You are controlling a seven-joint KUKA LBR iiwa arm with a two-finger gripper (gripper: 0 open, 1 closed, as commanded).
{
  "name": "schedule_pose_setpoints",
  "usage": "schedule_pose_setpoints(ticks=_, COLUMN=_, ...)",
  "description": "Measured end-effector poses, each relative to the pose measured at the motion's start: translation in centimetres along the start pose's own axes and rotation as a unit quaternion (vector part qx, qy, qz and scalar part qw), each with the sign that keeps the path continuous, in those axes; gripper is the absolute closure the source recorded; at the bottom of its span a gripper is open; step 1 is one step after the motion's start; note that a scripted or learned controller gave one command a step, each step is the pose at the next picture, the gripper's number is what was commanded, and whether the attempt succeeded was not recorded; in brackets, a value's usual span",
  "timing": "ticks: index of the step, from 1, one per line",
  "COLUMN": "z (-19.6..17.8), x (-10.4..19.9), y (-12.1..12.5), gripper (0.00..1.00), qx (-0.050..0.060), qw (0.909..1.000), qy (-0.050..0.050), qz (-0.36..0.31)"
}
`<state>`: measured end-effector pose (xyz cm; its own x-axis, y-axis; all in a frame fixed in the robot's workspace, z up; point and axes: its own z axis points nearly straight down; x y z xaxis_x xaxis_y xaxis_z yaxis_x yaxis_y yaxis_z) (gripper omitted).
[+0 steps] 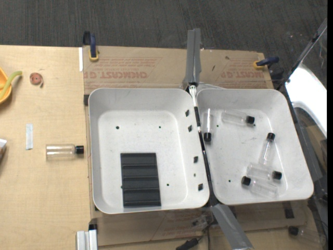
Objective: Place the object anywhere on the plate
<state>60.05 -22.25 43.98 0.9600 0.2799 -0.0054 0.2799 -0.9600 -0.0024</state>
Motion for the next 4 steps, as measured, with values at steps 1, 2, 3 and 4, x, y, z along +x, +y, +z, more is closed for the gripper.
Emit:
schedule_pose_setpoints(ticks=1, z=0.04, x=5.04, y=1.40, gripper=0.00, qx=-0.001, qw=0.9994, qy=0.000, qz=0.034)
schedule_pose_setpoints(ticks=2, z=-0.04, x=5.20, y=1.41, gripper=0.00, qx=-0.001, qw=0.9993, qy=0.001, qz=0.038)
schedule_pose_setpoints(ticks=3, z=0.03, x=5.05, y=1.40, gripper=0.00, qx=0.000, qw=0.9992, qy=0.000, qz=0.040)
schedule_pose_setpoints(ticks=4, z=-0.02, x=5.15, y=1.40, gripper=0.00, qx=-0.001, qw=0.9992, qy=0.001, qz=0.039)
